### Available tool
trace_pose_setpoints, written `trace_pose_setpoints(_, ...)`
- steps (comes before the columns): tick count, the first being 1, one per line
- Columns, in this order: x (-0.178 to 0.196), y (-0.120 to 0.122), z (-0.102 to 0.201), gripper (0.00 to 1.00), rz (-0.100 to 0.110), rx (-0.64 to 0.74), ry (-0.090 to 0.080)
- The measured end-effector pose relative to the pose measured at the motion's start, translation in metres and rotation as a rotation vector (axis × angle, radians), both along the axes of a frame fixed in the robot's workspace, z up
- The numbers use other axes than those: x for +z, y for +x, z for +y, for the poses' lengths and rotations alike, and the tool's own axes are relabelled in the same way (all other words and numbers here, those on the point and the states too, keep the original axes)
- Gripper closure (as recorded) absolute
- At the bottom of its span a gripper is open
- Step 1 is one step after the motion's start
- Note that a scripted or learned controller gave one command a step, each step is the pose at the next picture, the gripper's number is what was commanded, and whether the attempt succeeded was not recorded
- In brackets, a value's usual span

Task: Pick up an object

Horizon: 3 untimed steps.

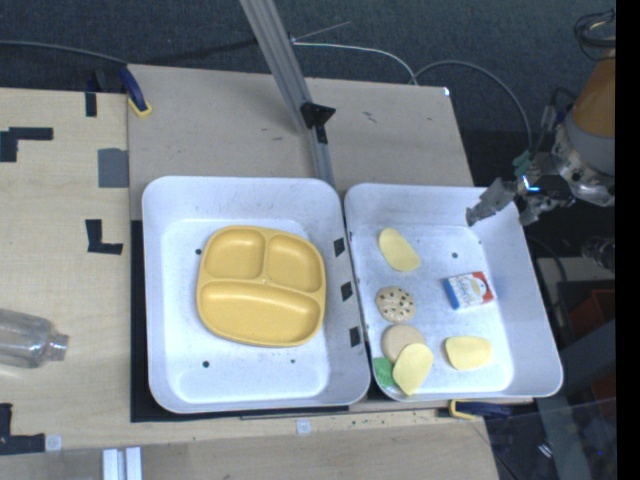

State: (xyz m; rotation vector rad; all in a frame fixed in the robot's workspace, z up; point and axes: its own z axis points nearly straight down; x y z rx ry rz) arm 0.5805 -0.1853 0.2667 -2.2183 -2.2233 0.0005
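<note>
Your bench [240, 138] is pale wood, marked with dark tape at its left end, and beyond its far edge the floor looks dark, with thin cables trailing across it. Farthest from the jaws, at the left edge, a clear plastic bottle [30, 340] lies on its side. A blue and yellow clamp [135, 90] sits at the far left corner of the raised board. A grey metal rail [278, 53] slants down from the top toward the seam between the bins.

The left bin [170, 268], well away from the jaws, holds a yellow divided plate [262, 286] lying flat at its middle.

The right bin [520, 308] lies below and to the left of the jaws. Nearest them in it is a yellow oval piece [399, 250], then a small red, white and blue carton [468, 290] toward the bin's right side. Farther off are a speckled cookie [395, 303], a tan round piece [402, 340], a yellow piece [413, 367] overlapping it, a scrap of green [384, 373] at the front corner, and another yellow piece [468, 352] to their right.

Your gripper [490, 206] hangs over the bin's far right rim, with the arm [590, 128] reaching in from the right. Nothing sits between its fingers; whether the jaws are open or closed you cannot tell. All the objects lie loose in the bin, apart from the gripper, with no obstacle between.
</note>
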Motion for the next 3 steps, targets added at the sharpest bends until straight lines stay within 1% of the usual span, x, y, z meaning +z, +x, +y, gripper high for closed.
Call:
trace_pose_setpoints(1, 0.01, 0.001, 0.001, 1.0, -0.001, 0.003, 0.001)
trace_pose_setpoints(2, -0.037, -0.017, 0.048, 1.0, 0.006, 0.002, 0.002)
trace_pose_setpoints(3, -0.089, 0.011, 0.078, 1.0, 0.005, 0.002, 0.0)
